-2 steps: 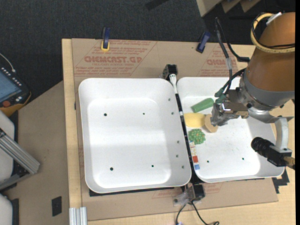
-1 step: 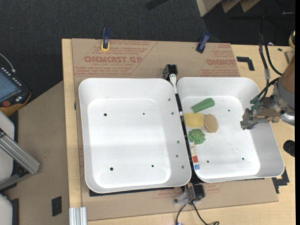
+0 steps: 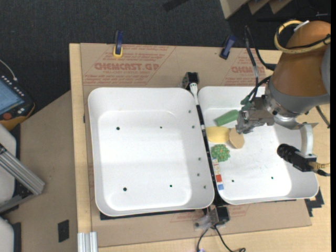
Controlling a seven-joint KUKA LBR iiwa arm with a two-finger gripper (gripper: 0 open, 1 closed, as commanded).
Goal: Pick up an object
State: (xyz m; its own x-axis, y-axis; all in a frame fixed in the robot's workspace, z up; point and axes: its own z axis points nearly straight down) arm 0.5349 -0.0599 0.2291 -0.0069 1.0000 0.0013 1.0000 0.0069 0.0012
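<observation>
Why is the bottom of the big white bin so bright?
In the camera view, light falls brightest across the lower half of the left bin, washing it out; its upper half looks greyer, and the hand casts a soft shadow in the right bin.

Floor: dark grey carpet (image 3: 63, 14) across the top and left of the view.
Bench top: brown cardboard sheet (image 3: 157, 62) with red printed lettering, lying flat.
Clamps: a blue and yellow clamp (image 3: 118, 45) and a blue clamp (image 3: 228, 47) on the sheet's far edge.
Left side: a metal rail (image 3: 20, 168) set at a slant; above it a device with a blue screen (image 3: 9, 98).
Light: even, with soft shadows.
</observation>
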